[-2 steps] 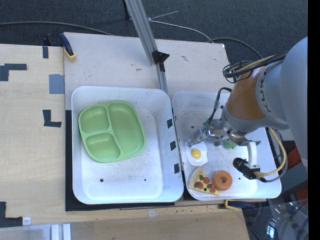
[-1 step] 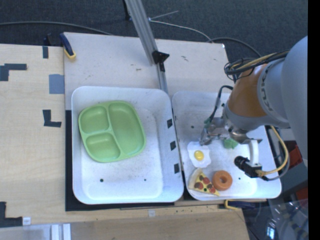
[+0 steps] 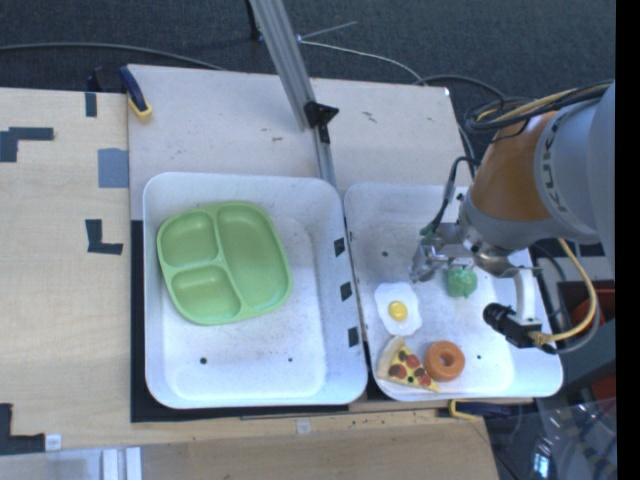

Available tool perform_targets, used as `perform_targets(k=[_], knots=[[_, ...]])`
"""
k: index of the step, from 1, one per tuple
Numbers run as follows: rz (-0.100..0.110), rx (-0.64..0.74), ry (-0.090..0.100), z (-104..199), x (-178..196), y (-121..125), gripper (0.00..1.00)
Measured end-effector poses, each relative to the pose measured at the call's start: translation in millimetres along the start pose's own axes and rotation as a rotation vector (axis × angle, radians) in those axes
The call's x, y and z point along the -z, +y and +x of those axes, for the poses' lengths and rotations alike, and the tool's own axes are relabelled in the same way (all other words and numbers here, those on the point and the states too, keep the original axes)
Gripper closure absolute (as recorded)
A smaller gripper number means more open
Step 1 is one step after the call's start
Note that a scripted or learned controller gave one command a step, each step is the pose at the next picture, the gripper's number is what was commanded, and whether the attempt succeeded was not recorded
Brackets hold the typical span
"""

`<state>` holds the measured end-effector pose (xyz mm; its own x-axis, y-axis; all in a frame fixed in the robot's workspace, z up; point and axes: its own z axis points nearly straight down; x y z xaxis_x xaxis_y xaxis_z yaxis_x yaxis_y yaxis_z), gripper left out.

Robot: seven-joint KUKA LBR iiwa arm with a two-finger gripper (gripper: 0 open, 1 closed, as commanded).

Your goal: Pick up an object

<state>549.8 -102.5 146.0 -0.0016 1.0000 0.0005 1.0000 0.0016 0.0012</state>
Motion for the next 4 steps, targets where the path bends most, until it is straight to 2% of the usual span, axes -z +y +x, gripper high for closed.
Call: perform_targets(k=[1, 2, 3, 4], knots=[[-0.004, 0.0, -0.001, -0.5, 63.3, 2.7, 1.0], [-0.003, 0.0, -0.001, -2.0, 106.3, 0.5, 1.0], [0.002, 0.005, 0.001, 52.8, 111.6, 8.9, 1.0], [0.003, 0.004, 0.0, 99.3, 98.0, 22.9, 1.0]])
